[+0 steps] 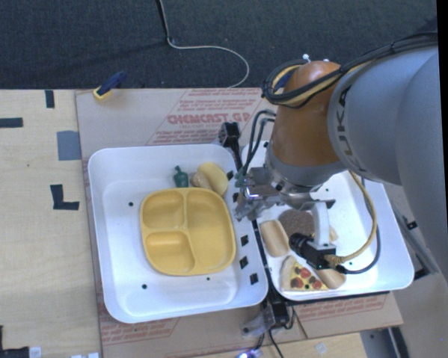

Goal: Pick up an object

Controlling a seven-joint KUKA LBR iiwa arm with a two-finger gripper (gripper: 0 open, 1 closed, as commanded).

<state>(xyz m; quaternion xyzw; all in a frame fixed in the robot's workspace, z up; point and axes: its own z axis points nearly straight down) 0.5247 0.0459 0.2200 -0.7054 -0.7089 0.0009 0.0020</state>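
step: reaching | hand (249,198) low over left edge of right bin (397,274), grip state unclear | next: close on bread roll (273,237)

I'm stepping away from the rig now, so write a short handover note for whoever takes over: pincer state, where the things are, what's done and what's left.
Pincer: hidden beneath the arm's wrist, which hangs over the divide between the bins; a grasp cannot be confirmed.
Left bin: yellow divided plate, small green item, pale food piece.
Right bin: bread roll, brown patty, pizza slice.
Done: nothing visibly lifted.
Left: pick up an object.
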